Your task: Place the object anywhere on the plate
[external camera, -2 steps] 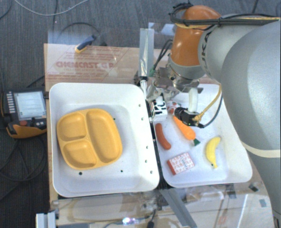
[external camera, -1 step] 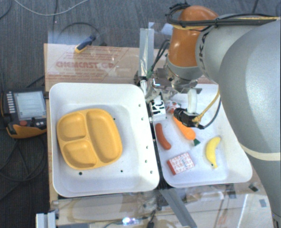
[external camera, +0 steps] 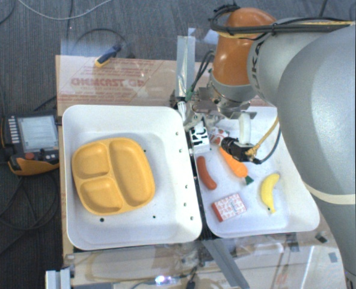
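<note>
A yellow plate [external camera: 113, 174] with three compartments lies in the left bin [external camera: 124, 114], with nothing on it. The right bin [external camera: 298, 218] holds a red-brown sausage [external camera: 206, 173], an orange carrot [external camera: 235, 163], a yellow banana [external camera: 269, 191] and a small red patterned box [external camera: 229, 206]. My gripper [external camera: 202, 131] hangs low at the back left corner of the right bin, close to the wall between the bins. It is just above the sausage's far end and left of the carrot. The wrist hides its tips.
The big grey arm covers the right bin's back and right side. A sheet of cardboard [external camera: 118, 83] lies behind the left bin. A handheld controller [external camera: 30, 140] sits on the floor to the left, among cables.
</note>
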You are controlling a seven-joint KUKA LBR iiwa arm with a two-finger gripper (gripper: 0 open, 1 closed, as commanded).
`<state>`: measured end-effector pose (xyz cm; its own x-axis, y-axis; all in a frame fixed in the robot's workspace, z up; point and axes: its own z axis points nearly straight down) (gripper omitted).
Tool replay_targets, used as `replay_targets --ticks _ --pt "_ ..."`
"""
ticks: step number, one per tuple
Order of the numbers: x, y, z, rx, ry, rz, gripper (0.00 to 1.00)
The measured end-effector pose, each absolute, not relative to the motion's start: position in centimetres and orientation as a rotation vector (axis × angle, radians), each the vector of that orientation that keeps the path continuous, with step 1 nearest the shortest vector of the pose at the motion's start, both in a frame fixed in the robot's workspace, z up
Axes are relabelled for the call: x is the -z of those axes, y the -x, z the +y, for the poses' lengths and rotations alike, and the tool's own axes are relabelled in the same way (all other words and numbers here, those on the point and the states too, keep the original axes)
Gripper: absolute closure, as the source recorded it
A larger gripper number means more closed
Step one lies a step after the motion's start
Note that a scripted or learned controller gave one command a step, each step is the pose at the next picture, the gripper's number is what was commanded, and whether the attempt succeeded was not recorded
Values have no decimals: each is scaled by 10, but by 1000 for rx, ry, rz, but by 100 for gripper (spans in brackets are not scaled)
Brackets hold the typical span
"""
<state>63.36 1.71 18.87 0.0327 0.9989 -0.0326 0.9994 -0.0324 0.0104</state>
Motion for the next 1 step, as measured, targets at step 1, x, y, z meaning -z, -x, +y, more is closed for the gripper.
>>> replay_targets --ticks 1 --pt "-194 -632 22 11 -2238 2152 100"
